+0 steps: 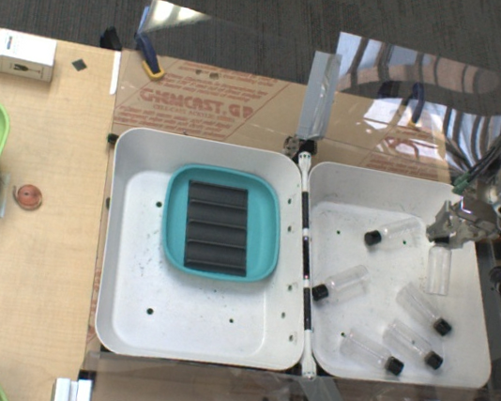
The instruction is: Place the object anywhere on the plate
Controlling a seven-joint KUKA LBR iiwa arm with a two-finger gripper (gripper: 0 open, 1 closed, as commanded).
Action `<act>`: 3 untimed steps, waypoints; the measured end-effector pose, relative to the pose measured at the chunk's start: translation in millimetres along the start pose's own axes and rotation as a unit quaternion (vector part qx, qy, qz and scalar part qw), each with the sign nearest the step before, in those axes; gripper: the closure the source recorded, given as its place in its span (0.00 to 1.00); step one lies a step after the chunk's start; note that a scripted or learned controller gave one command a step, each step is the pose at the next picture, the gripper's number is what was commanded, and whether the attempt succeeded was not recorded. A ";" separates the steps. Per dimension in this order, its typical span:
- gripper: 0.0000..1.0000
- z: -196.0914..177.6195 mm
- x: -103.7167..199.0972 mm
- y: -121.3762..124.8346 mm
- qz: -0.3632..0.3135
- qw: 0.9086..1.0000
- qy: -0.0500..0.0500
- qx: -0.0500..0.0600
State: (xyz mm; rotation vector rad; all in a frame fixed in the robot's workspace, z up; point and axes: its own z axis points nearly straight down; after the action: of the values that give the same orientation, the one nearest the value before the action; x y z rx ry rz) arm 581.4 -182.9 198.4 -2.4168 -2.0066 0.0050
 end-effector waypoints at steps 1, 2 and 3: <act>0.00 -0.2 -0.1 0.0 0.000 1.000 0.000 0.000; 0.00 -120.3 -12.6 -32.3 0.052 0.999 0.000 0.000; 0.00 -231.8 -17.1 -19.8 0.136 0.991 0.000 0.001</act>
State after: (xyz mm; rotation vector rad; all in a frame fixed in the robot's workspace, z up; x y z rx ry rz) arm 559.4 -195.7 430.3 -2.6664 -1.6599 0.0065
